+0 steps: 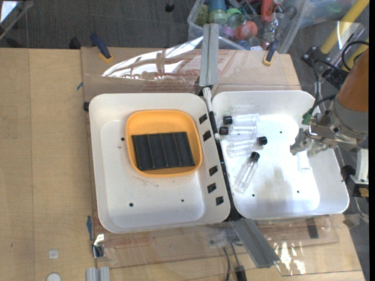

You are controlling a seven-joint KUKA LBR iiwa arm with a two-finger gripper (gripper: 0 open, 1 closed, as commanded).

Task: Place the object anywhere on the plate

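An orange plate (132, 127) sits in the left bin (111, 204) with a black ridged block (162, 150) lying on it. In the right bin (328, 201), several clear vials with black caps lie near the left side: one at the top (241, 120), one in the middle (243, 146), one lower and slanted (245, 173). My gripper (303, 147) hangs over the right part of that bin, well to the right of the vials. A small pale, clear piece (303, 162) shows just below it; whether it is held cannot be told.
A grey divider bar (208, 51) runs between the bins at the back. A clear tub of coloured toys (252, 4) stands behind the bins. Cables and the arm body (357, 92) crowd the right edge. A row of black clips (212, 157) lines the bins' shared wall.
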